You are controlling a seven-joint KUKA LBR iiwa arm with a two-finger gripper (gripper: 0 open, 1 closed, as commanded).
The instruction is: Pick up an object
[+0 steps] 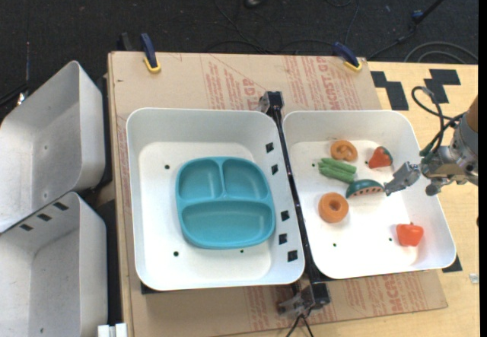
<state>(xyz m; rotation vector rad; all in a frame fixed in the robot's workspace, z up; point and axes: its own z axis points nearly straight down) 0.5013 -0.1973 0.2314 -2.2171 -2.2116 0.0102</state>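
Six small plastic toy foods (358, 189) scattered in right white bin (380, 121); teal divided plate (225, 201) in left bin. End effector (403, 177) near right rim, finger state unclear. Nothing gripped; pick not yet done.

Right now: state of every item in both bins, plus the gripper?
Teal tray: flat in the left bin, compartments bare.
Small donut: lying flat, right bin.
Big donut: lying flat, right bin.
Green pods: on their side.
Watermelon slice: loose, beside the gripper tip.
Strawberry: loose.
Red pepper: loose, near the bin's corner.
Gripper: over the right bin, holding nothing visible.
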